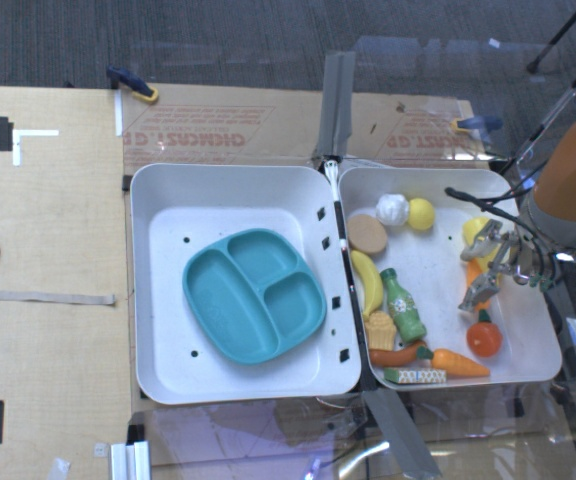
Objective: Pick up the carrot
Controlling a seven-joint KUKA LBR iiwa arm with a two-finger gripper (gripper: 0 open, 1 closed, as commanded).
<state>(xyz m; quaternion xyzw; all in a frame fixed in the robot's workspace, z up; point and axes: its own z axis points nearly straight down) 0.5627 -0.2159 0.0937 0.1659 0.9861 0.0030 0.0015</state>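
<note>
The carrot (pixel 460 364) is seen lying at the right bin's (pixel 438 268) near edge, not yet lifted. The gripper (pixel 483 288) is poised farther back; the fingers' spread cannot be told.

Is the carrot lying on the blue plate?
No, the carrot lies in the right bin, near its front edge, while the blue plate sits in the left bin.

The carrot (pixel 460 363) lies against the right bin's near wall (pixel 468 380), hemmed by a tomato (pixel 484 339) just behind and a red pepper (pixel 396 354) at its left end. Bare floor (pixel 436 278) opens mid-bin, between the green bottle (pixel 402 306) and the gripper (pixel 485 286).
</note>
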